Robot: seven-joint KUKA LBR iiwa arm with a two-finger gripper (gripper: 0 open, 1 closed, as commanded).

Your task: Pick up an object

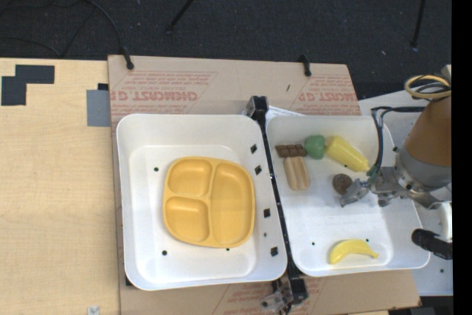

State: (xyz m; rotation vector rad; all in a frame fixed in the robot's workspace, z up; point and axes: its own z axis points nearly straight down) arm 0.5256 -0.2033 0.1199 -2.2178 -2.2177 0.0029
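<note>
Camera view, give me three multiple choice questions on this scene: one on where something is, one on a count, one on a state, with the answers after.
1. Where does the yellow divided plate lie?
A. In the left bin
B. In the right bin
C. On the wooden bench

2. How many compartments does the plate have?
A. Two
B. Three
C. Five

3. How does the banana stand to the claw?
A. Gripped in it
B. Lying loose in the bin, apart from it
C. Balanced on top of it

Answers:
1. A: the plate sits flat in the left bin.
2. B: ridges split it into two small sections and one large one.
3. B: the banana lies near the front of the right bin, with bare bin floor between it and the claw.
</note>
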